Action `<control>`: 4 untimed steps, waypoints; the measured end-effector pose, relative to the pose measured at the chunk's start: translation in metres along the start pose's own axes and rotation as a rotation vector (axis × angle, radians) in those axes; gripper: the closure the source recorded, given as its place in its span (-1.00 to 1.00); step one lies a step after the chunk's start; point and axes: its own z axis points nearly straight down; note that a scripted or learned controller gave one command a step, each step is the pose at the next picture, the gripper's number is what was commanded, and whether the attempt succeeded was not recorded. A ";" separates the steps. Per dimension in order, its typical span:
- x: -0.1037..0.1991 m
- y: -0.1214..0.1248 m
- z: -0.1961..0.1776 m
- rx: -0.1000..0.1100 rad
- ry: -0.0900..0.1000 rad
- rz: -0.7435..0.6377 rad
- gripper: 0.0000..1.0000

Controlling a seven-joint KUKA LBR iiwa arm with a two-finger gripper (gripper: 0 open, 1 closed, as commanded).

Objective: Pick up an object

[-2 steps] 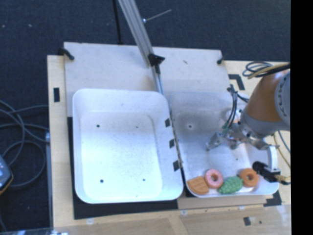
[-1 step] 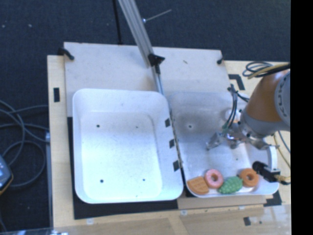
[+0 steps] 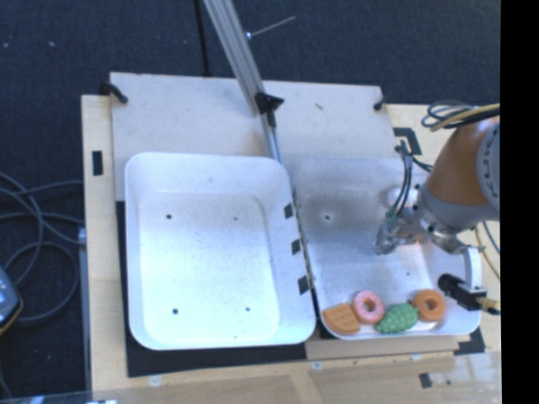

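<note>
Along the front edge of the right bin (image 3: pixel 337 200) lie a tan bread-like piece (image 3: pixel 341 318), a pink donut (image 3: pixel 368 306), a green lumpy item (image 3: pixel 397 318) and an orange-brown donut (image 3: pixel 429 305). My gripper (image 3: pixel 388 239) hangs low over the bin's middle right, behind these items and apart from them. Nothing shows in it. A small white rounded thing (image 3: pixel 394 199) sits just behind the gripper, partly hidden by cables.
The left bin (image 3: pixel 210 251) stands beside the right one, with black clips on the shared wall. A slanted metal rail (image 3: pixel 236 45) runs from the top to the bins' back edge. The arm's orange band (image 3: pixel 459 171) is over the right bin's right side.
</note>
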 end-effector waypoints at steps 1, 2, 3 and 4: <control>-0.002 -0.008 -0.048 -0.001 -0.001 0.000 1.00; -0.012 -0.001 -0.103 -0.002 -0.001 -0.001 1.00; -0.012 0.000 -0.156 -0.002 -0.001 -0.002 1.00; 0.041 0.009 -0.144 0.003 0.001 -0.005 1.00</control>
